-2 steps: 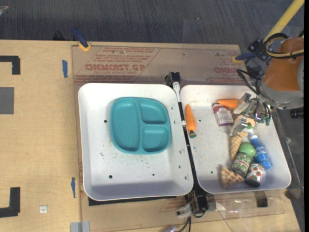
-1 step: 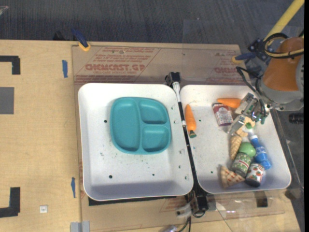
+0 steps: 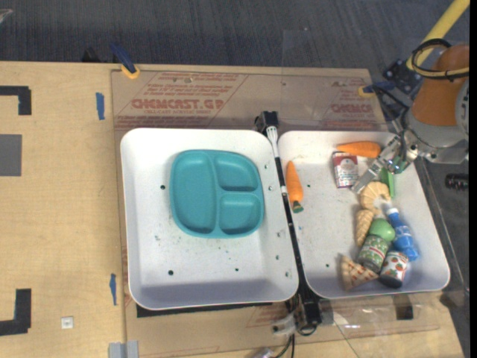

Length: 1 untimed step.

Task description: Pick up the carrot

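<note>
The carrot [image 3: 294, 186], orange with a small green tip at its near end, lies lengthwise in the right bin [image 3: 320, 237], close against the bin's left wall. My gripper [image 3: 386, 168] hangs over the far right part of that bin, well to the right of the carrot. It is open, its metal fingers [image 3: 370, 175] spread above a small red-and-white packet [image 3: 345, 169] and a second orange piece [image 3: 358, 149]. I see nothing gripped between them.
Toy food crowds the right bin's right side: cones [image 3: 365, 222], a green bottle [image 3: 375, 243], a blue bottle [image 3: 401, 236], a wedge [image 3: 356, 271]. The left bin [image 3: 149, 259] holds a teal divided plate [image 3: 218, 192]. A black divider [image 3: 282, 200] runs between the bins.
</note>
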### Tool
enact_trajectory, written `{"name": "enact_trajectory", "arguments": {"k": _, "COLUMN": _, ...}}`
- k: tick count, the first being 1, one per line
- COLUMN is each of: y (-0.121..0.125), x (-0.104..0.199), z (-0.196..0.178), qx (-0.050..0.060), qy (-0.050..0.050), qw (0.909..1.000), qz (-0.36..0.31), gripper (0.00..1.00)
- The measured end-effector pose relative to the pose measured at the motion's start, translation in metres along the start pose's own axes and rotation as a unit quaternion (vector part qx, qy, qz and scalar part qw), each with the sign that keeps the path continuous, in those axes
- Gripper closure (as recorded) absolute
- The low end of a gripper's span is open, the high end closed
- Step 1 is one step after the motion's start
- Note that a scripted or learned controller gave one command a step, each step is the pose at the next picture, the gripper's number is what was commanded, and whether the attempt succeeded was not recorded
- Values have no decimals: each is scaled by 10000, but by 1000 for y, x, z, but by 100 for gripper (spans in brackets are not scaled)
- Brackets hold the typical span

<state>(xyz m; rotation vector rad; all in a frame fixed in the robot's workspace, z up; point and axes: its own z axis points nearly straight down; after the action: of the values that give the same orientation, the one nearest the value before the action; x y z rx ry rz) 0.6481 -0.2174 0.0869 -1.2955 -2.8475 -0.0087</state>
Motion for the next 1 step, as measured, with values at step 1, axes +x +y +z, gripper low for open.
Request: {"name": "enact_trajectory", "arguments": {"k": 1, "y": 13, "x": -2, "z": -1, "qx": 29, "qy": 105, "qw": 9937, "qz": 1117, "gripper": 0}}
